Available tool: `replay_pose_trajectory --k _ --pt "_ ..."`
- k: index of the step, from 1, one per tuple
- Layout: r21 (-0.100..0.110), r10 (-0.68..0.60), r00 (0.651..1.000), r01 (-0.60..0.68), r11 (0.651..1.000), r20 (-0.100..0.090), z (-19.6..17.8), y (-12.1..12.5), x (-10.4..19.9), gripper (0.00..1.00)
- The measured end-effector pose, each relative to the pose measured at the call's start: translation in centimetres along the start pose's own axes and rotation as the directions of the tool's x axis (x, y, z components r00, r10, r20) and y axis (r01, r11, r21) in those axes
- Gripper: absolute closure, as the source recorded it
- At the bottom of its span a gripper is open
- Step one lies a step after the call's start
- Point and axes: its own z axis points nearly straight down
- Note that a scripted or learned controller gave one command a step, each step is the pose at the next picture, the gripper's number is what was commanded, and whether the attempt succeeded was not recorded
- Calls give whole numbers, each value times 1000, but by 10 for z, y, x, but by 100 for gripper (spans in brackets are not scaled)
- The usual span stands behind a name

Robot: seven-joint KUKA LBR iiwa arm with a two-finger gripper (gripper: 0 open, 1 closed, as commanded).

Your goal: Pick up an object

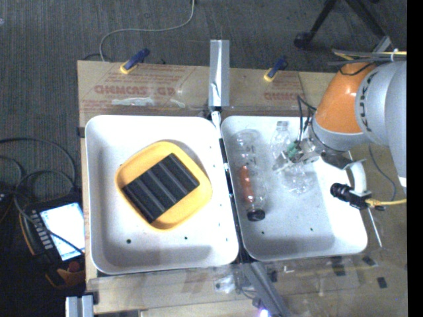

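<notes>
Two clear plastic bottles lie in the right bin [330, 240]. The long bottle [247, 174] lies along the bin's left wall, with a reddish band inside and a dark cap [256, 213] at its near end. The crumpled bottle [291, 170] lies in the middle of the far half. In the left bin [106, 243] rests a yellow tray-like object [165, 183] with a black ribbed top. My gripper [301, 152] reaches in from the right and sits low over the crumpled bottle's upper part, below the orange band [340, 104].
A metal post [219, 71] stands behind the gap between the bins. Blue clamps [134, 60] [275, 67] hold the cardboard backing. A black fitting with a yellow cable [350, 195] hangs over the right bin's right side. A lit tablet [59, 230] lies left of the bench.
</notes>
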Motion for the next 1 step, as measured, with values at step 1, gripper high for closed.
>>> replay_pose_trajectory --k 1 --pt "20 -99 995 99 995 -13 -65 -68 29 100"
